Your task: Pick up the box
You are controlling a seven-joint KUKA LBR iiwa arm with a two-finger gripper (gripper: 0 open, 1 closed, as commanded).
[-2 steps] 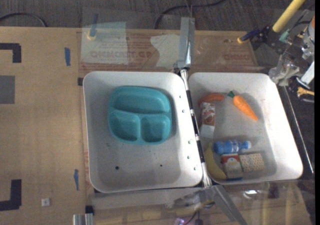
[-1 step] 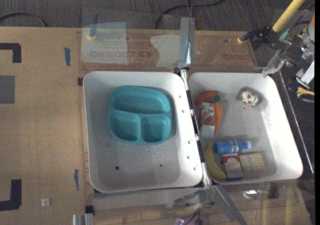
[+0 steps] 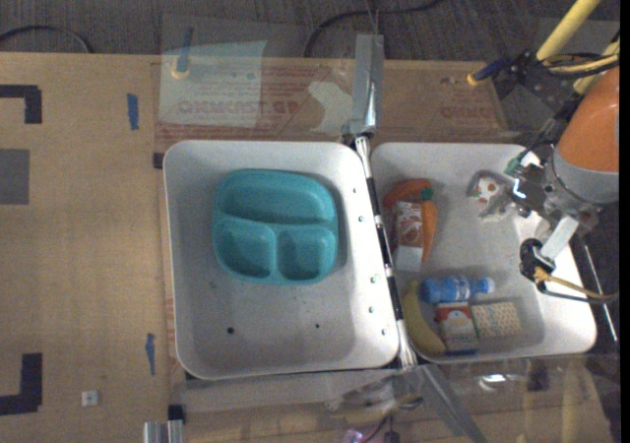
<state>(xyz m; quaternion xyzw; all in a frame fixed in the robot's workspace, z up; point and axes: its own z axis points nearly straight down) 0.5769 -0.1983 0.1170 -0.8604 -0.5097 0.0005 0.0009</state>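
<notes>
Camera view looks down on a tan surface (image 3: pixel 79 264) marked with black corner brackets and bits of blue tape, with dark carpet and looping black cables along the top of the frame. Two white bins sit side by side: the left bin (image 3: pixel 192 323) holds a teal divided tray (image 3: pixel 278 225); the right bin (image 3: pixel 571 328) holds the clutter. The box (image 3: pixel 409 226), red and white, lies along the right bin's left wall, with an orange carrot (image 3: pixel 429 220) touching its right side. In the lower part of the right bin are a blue bottle (image 3: pixel 455 287), a banana (image 3: pixel 421 326), a small red carton (image 3: pixel 456 324) and a tan block (image 3: pixel 496 318). The pincer (image 3: pixel 520 197) sits at the right edge of the frame, well apart from the box; its fingers blur into cables and whether they are spread or closed cannot be told.
</notes>
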